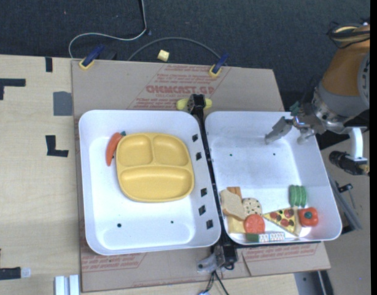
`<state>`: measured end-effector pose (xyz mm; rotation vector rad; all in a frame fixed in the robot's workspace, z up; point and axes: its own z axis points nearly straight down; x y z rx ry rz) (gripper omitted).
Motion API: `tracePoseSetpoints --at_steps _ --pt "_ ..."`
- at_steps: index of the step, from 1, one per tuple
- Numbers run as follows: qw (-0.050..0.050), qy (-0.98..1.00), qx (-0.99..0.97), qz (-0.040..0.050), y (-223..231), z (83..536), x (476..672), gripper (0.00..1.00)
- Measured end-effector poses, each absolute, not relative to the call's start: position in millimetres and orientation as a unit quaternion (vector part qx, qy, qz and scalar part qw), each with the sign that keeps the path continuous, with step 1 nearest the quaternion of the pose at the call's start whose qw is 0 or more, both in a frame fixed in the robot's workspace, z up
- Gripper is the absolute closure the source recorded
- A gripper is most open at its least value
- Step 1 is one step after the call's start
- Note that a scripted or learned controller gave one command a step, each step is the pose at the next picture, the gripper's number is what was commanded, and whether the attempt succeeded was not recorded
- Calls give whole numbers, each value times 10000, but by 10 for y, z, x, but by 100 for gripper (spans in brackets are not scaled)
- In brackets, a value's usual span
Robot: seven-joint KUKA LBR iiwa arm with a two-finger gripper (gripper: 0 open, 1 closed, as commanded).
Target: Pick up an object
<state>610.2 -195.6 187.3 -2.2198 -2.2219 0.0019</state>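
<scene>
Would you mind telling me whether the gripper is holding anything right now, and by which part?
Nothing is held: the open two-finger gripper hangs over the right white bin, fingers spread with nothing between them.

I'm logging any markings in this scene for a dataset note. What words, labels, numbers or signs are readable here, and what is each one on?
"CHEMCAST GP": red print, upside down, on the brown cardboard sheet under the two bins; only roughly legible.
More red lettering around it and along the cardboard's front edge: too small and blurred to read.
A small printed strip at the front rim of the right bin: too small to read.
No readable text on the yellow plate or the toy food.
</scene>
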Motion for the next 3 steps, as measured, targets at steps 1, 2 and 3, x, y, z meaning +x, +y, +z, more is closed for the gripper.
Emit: tracePoseSetpoints --at_steps 1,2,3 --pt "41 -7083 -7059 17 -1355 1533 5614 0" --pt "59 -7079 -7063 27 -915 891 5160 0" --pt "-12 -7072 -7070 -3 -940 855 5153 0"
